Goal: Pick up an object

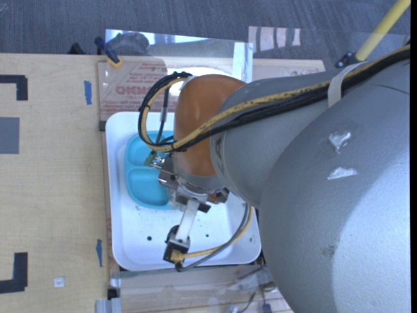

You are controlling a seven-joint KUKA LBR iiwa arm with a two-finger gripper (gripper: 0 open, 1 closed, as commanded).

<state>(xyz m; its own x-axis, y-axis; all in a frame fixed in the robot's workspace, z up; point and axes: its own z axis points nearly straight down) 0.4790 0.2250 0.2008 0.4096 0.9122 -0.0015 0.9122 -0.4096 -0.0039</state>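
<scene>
Orange, the band (199, 126) above the wrist sits almost dead centre in your view, and the gripper (172, 182) hangs under it, low over the left part of the white bin (124, 243). The wrist covers the gripper from above, so you cannot tell whether it is open or closed, or whether it has anything.

Just beside it, on its left, lies a light blue object (142, 175), rounded and glossy, in the upper left part of the bin. It may be a moulded plastic piece with two lobes, but its right edge runs under the wrist, so you cannot see its full shape or whether the gripper touches it.

The bare bin floor in front shows a few small dark specks (149, 238).

The grey arm (326, 194) blocks the whole right side of your view. Behind the bin lies a sheet with red print (133, 85), and to the left the pale wooden bench (52, 175) carries blue tape marks (88, 91).
</scene>
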